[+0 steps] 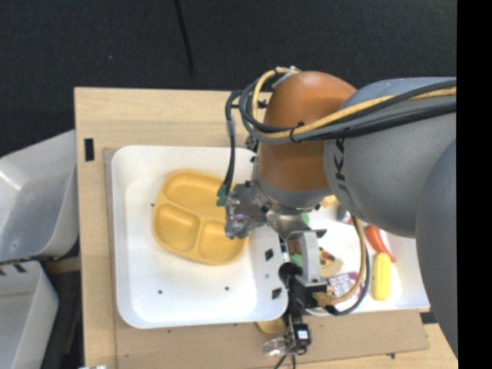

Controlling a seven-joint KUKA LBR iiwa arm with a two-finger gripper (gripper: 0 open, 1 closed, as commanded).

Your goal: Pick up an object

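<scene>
Yellow divided plate (192, 217) in left white bin (138, 298) on pale wooden bench (154, 114), dark floor beyond.

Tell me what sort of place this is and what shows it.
Probably a robotics lab bench set up for grasping trials. A grey arm with an orange band reaches over a white bin holding a yellow divided plate, all on a plywood bench against dark flooring.

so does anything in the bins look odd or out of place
Nothing looks spilled or broken. The yellow divided plate lies flat but turned at an angle in the left bin. The right bin's contents are mostly hidden behind the arm.
</scene>
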